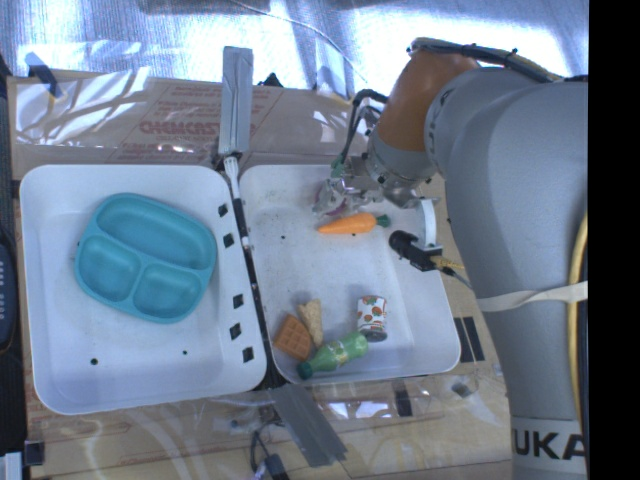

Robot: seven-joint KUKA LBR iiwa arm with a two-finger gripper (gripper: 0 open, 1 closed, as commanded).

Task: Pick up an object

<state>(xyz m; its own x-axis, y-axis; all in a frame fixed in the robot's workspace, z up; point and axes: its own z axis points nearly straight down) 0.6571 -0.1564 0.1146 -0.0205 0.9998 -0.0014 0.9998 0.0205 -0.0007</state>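
One carrot [347,225], one bottle [334,355], one can [372,318]

Two white bins are seen side by side on the bench. In the left bin [60,358] a blue divided tray [146,257] is laid. In the right bin [300,193] a carrot [347,225] is found near the far wall, just beside the gripper [338,194], which is lowered at that wall below the arm [470,138]. Near the front edge a waffle [293,337], a cone [312,318], a green bottle [333,355] and a small can [372,318] are clustered.
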